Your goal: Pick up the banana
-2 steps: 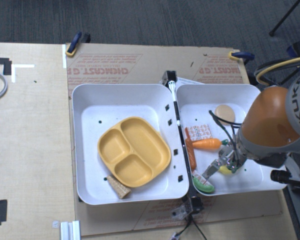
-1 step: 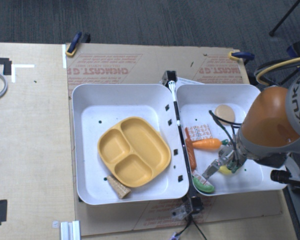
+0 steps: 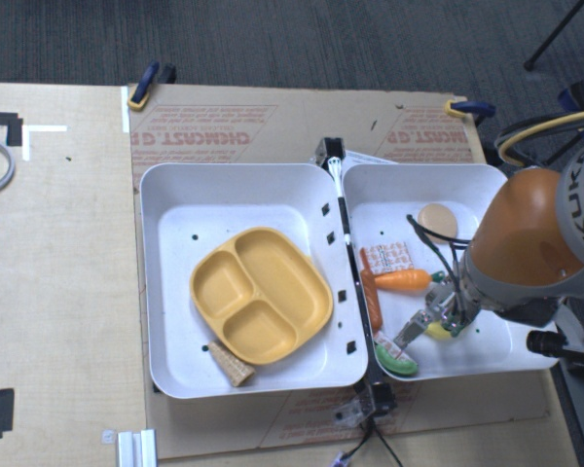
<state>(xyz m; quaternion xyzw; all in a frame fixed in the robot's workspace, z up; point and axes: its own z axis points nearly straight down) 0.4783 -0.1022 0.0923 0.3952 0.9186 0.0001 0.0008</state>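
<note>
In the right bin (image 3: 487,178) I see clutter along its left wall: a hot dog (image 3: 371,298), a carrot (image 3: 404,281), a printed packet (image 3: 386,258). The far-left corner lies open. In the left bin (image 3: 161,261), a yellow divided plate (image 3: 261,295) fills the middle; the far strip stays free.

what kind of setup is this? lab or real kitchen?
Likely a robot lab bench, not a kitchen: two white bins clamped onto cardboard, toy food such as a carrot beside a yellow divided plate, and loose cables over grey carpet.
</note>
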